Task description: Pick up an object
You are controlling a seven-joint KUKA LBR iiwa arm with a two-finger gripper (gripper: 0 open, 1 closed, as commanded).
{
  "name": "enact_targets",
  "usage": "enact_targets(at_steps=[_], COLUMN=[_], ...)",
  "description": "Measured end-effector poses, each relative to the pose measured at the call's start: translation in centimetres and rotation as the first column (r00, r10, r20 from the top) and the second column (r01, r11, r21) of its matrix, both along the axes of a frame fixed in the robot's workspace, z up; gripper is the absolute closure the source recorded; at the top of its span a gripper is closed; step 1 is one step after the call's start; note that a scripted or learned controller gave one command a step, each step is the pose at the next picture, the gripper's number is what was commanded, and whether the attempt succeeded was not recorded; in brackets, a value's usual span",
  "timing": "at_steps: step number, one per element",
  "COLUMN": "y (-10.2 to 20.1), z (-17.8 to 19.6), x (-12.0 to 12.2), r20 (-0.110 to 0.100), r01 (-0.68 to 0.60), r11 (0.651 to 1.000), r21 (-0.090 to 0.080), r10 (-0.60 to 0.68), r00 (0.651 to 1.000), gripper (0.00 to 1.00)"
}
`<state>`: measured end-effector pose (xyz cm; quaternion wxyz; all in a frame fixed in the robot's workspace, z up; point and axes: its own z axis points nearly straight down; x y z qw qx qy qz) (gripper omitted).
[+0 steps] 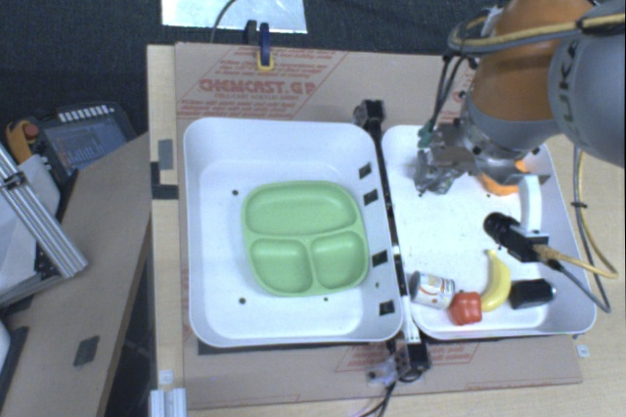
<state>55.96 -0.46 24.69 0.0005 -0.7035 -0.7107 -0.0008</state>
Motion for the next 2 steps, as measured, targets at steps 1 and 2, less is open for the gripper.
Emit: enact_targets(at_steps=[1,2], y=[5.1,10.9], z=[-1.5,-2.5], x=[-0.5,-0.2], r20=[0.000,0.001], r01=[0.001,0.000], r11=[1.000,1.000], r21=[0.000,0.000], r10=[-0.001,0.000], r00=[1.000,1.000], gripper=[1.00,1.00])
